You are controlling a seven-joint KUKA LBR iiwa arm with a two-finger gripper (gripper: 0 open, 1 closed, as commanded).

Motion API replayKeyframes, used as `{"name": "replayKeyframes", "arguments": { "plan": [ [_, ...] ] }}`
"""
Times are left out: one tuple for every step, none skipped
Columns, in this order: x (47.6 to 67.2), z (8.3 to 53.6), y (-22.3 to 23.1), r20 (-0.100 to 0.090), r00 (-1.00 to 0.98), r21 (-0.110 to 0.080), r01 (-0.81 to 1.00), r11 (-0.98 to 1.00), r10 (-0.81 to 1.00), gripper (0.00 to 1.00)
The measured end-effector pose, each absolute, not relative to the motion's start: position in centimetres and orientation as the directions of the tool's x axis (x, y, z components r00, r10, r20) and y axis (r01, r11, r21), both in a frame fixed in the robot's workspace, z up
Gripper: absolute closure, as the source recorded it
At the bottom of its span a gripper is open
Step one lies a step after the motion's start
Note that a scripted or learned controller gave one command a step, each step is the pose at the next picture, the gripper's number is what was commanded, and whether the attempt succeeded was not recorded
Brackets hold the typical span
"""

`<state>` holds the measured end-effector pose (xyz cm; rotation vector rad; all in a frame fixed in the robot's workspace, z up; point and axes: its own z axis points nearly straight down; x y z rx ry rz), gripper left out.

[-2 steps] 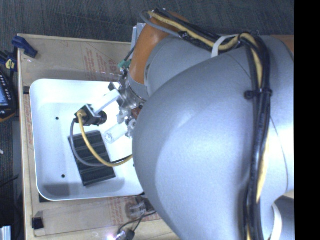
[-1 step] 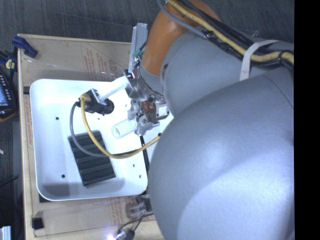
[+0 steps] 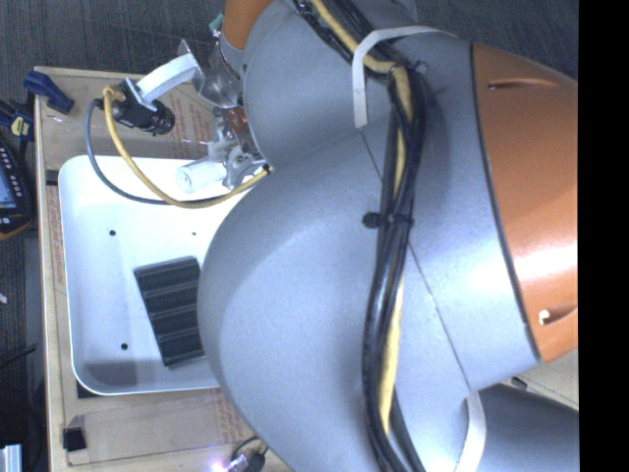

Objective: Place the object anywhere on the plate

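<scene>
While lying flat, dark ribbed block (image 3: 173, 309) runs top-to-bottom in bin (image 3: 93, 264).

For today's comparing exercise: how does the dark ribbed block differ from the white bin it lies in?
The block is dark grey, almost black; the bin is white. The block's top has ridges running along it; the bin's floor is smooth, with a few small dark dots. The block shows whole, while the robot arm hides much of the bin. Both have rounded corners and a roughly rectangular outline.
</scene>
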<state>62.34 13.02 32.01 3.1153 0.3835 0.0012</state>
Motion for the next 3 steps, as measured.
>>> {"name": "replayKeyframes", "arguments": {
  "plan": [
    [64.8, 36.2, 21.2, 0.004, 0.921, 0.002, 0.39, -0.921, 0.39, 1.0],
    [64.5, 33.0, 22.1, -0.006, 0.807, -0.005, 0.591, -0.807, 0.591, 1.0],
    [61.2, 40.4, 22.0, -0.002, 0.663, -0.004, 0.748, -0.663, 0.748, 1.0]
  ]
}}
